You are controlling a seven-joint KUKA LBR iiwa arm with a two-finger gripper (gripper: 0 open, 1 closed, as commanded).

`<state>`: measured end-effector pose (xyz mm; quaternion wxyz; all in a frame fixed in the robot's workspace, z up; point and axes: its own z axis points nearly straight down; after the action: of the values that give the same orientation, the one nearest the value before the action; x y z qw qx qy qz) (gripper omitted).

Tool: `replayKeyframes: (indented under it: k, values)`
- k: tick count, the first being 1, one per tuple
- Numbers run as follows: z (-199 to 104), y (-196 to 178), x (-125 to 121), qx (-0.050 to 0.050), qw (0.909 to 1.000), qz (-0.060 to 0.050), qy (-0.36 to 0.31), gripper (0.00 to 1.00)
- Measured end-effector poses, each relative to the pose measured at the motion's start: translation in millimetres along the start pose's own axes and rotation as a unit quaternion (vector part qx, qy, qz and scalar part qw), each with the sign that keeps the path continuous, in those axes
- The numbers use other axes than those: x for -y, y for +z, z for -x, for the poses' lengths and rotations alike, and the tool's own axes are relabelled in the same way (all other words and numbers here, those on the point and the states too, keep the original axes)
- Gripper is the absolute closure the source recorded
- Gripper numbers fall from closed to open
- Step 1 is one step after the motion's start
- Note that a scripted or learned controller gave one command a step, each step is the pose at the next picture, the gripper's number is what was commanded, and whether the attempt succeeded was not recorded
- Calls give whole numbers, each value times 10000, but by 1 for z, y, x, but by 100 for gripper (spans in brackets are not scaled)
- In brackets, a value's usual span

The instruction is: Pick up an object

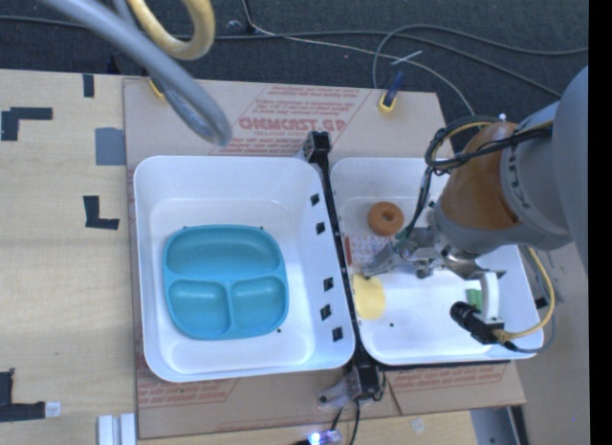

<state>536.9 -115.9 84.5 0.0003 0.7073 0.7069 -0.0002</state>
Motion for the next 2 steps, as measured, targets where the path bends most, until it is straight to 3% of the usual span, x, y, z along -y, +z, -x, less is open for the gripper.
replayKeyframes:
  k: [1,2]
  values:
    - [0,-2,-1,-2,10000,13,-8,0]
    - [0,-11,-1,7,10000,15,-12,100]
